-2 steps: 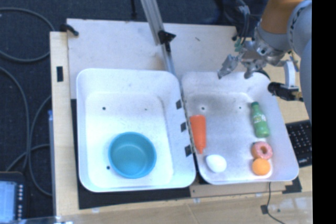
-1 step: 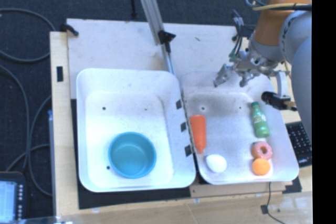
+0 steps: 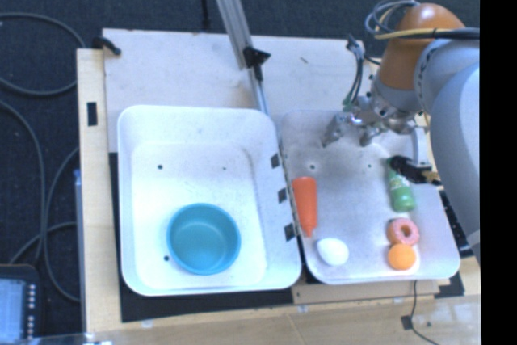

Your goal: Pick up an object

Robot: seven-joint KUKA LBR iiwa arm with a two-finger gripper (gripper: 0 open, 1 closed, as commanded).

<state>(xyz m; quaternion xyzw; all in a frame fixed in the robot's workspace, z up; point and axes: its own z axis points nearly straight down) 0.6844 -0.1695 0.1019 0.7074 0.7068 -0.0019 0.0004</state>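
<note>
nearest the camera, along the front edge of the right bin (image 3: 355,275), we find 2 items: a white egg (image 3: 332,251) toward the front left and an orange ball (image 3: 401,256) toward the front right. touching the ball from behind lies a pink donut (image 3: 402,232). behind the donut, a green bottle (image 3: 400,191) with a dark cap lies against the bin's right side, cap pointing to the back. an orange carrot (image 3: 304,204) lies lengthwise along the bin's left wall, just behind the egg.

we see the left bin (image 3: 153,125) holding 1 item, a blue bowl (image 3: 203,238), upright, in its front half.

we locate the gripper (image 3: 349,132) over the rear part of the right bin, well apart from all 5 items there. its 2 fingers (image 3: 331,133) are spread apart, with nothing between them. the grey arm (image 3: 452,101) with its orange band (image 3: 416,40) enters from the right.

we note a slanted metal rail (image 3: 230,4) crossing the bench (image 3: 178,65) behind the bins.
</note>
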